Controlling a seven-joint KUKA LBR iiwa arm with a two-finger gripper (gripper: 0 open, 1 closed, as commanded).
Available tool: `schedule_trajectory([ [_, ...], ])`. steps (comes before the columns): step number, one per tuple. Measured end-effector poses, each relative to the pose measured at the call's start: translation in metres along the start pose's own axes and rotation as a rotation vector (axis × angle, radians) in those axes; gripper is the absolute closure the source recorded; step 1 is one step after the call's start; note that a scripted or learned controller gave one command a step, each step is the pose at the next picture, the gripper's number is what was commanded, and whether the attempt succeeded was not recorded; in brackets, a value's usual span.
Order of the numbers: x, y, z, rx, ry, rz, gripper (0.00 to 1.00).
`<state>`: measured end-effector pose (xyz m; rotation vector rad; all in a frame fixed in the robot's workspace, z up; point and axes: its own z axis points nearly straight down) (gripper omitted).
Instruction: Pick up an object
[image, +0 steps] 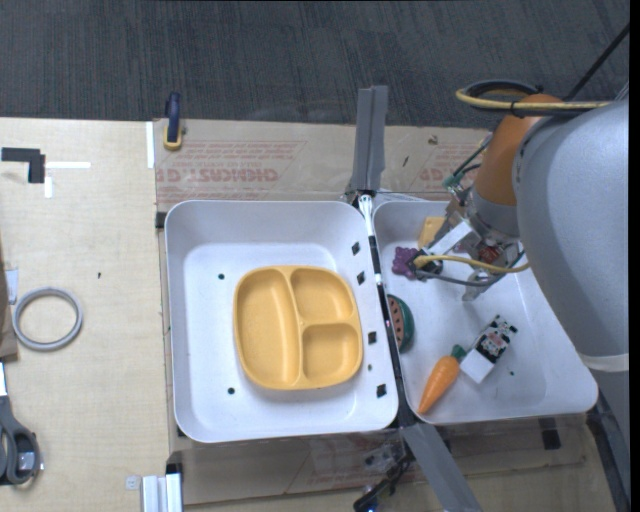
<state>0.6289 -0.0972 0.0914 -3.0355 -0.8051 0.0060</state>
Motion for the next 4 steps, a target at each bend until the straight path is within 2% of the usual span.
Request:
schedule_trajectory([
  [1, 0.013, 0.012, -0.001, 0.020, -0.020, 0.129, 0.00],
  [2, -0.091, 0.000, 0.001, 0.002, 0.000, 0.137, 0.00],
  [3, -0.009, 0.017, 0.000, 0.000, 0.001, 0.313, 0.00],
  [4, -0.020, 0.065, 0.001, 0.005, -0.007, 0.319, 0.00],
])
